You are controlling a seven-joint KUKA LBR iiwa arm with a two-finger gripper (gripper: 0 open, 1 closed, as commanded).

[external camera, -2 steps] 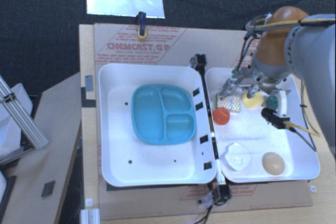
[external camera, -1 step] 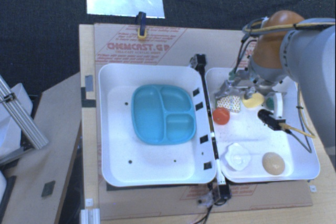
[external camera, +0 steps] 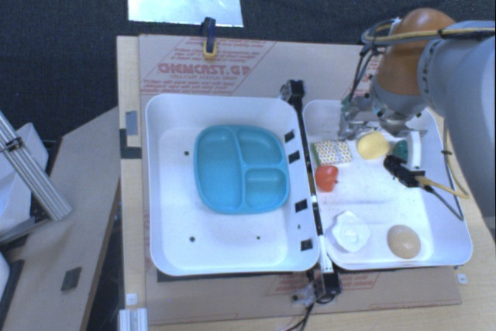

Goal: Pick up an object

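Dark carpet surrounds a pale bench [external camera: 256, 58] that carries two white bins. The left bin [external camera: 170, 182] holds a blue divided tray [external camera: 239, 168]. The right bin [external camera: 376, 198] holds the loose pieces: a yellow object [external camera: 373, 145], a patterned block [external camera: 332, 152], a red object [external camera: 326, 177], a white object [external camera: 350, 231] and a tan egg-shaped object [external camera: 403, 241].

The gripper [external camera: 353, 127] hangs low over the far part of the right bin, just beside the yellow object and near the patterned block. Whether it is wide or narrow cannot be told from this slant, and nothing is seen held in it. The step in hand looks like the approach to a grasp. The next move probably calls for centring over one of those two near pieces, then descending and closing on it.
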